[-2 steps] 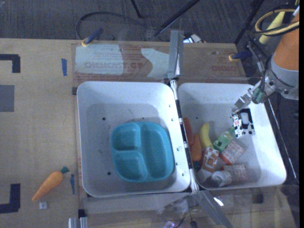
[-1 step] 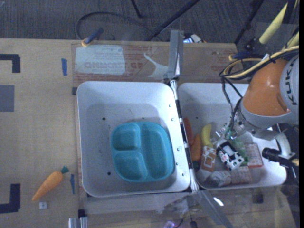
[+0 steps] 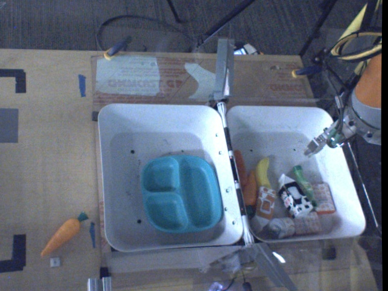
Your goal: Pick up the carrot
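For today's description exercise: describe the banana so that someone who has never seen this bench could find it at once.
Start at the right bin, the one nearer the arm. Its toys crowd the near side; the banana lies at the far edge of that cluster, beside the orange carrot. It is the only plain yellow, curved piece there.

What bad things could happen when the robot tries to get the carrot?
1. The carrot lies on the bench outside both bins, far on the left, while the tool hangs over the right bin. It may be too far to reach.
2. The orange, carrot-like pieces beside the banana in the right bin could get grabbed by mistake.
3. Crossing over, the arm might bump the wall of the left bin with the blue tray.
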`<action>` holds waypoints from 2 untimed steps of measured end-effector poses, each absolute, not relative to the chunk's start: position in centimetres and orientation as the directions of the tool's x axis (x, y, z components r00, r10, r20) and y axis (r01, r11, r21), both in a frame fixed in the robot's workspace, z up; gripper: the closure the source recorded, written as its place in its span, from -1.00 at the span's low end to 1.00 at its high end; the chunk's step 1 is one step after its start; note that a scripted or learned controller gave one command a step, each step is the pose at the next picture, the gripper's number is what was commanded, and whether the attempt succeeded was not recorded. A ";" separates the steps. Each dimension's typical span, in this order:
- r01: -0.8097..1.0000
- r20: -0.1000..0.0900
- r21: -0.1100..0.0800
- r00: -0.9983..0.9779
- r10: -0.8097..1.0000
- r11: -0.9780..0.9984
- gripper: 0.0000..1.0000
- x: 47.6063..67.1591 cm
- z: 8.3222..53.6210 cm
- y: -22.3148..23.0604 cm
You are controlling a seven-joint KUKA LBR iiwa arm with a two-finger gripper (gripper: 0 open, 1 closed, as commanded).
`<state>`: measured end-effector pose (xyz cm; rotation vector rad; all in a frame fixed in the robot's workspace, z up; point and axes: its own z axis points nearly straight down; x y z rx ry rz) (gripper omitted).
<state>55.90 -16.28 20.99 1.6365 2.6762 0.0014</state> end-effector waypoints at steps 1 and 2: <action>0.888 -0.005 0.004 -0.460 0.888 0.460 1.00 56.8 23.9 -21.8; 0.887 -0.010 0.007 -0.462 0.887 0.462 1.00 57.0 25.0 -21.8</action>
